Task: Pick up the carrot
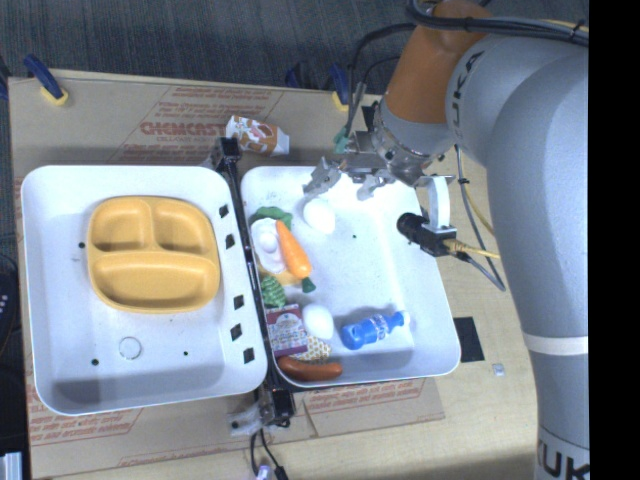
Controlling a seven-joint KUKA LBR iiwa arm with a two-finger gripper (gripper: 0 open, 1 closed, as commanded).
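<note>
At the near edge, the surface is covered with brown cardboard printed in red, and some cables hang below the place where the two bins meet. The right bin holds, along its near wall, a brown sausage, then a blue bottle, a white egg and a small red and white packet. The left bin holds a yellow divided tray.

Further in, the carrot lies in the right bin close to the dividing wall, orange, with green at its near tip, leaning against a white item. Behind it are a green leafy piece and a white ball.

The end effector hangs over the far part of the right bin, just above the white ball. Its fingers are spread apart and nothing is between them. The carrot is nearer to the camera and to the left of it, not touching.

Beyond the bins, a small food package lies on the cardboard, and a blue clamp is at the far left corner. Behind the surface is dark grey floor.
</note>
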